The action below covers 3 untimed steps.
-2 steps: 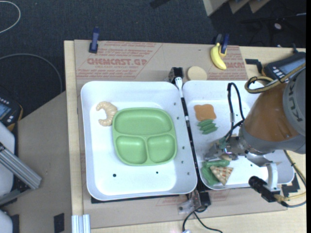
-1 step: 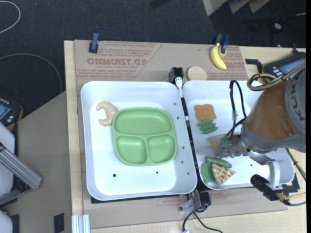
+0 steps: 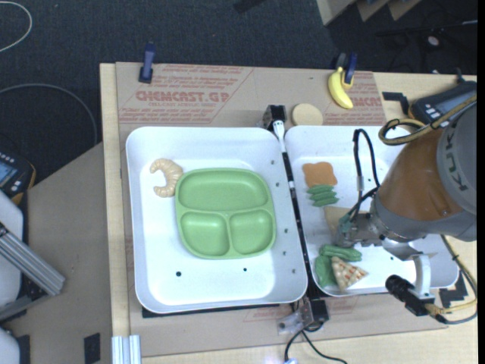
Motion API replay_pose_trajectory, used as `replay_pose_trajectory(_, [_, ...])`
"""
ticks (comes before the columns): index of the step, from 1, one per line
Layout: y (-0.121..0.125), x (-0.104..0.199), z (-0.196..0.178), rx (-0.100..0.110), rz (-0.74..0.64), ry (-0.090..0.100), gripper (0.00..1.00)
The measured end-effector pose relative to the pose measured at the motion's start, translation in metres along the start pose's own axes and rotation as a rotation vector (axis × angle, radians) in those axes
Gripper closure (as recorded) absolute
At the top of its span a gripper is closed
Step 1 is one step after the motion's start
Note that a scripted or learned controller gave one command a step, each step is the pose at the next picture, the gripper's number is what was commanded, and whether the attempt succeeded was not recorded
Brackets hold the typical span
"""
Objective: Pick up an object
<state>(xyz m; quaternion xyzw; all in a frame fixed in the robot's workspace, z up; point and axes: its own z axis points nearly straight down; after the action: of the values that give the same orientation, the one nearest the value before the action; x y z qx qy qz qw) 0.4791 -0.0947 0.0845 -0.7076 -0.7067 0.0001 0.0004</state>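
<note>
Banana (image 3: 340, 89) and round tan disc (image 3: 307, 114) on cardboard behind bins; blue clamp (image 3: 147, 63) far-left.

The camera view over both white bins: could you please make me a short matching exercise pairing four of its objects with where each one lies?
Things:
1. pale croissant-shaped toy
2. green three-compartment plastic plate
3. yellow toy banana
4. orange rectangular toy slice

Places:
A. on the bench beyond the bins
B. in the right bin, far part
C. middle of the left bin
D. left bin, beside the plate's far left corner

Pairs: 1-D, 2-C, 3-A, 4-B
</note>
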Motion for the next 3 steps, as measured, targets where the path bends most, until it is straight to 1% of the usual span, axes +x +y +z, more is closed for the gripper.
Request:
replay_pose_trajectory(1, [0.0, 0.0, 0.0, -0.001, 0.0, 0.0, 0.0])
replay_pose_trajectory(2, [0.001, 0.083, -0.106, -0.01, -0.01, 0.001, 0.0])
replay_pose_trajectory(3, [0.001, 0.078, -0.11, -0.003, -0.002, -0.001, 1.0])
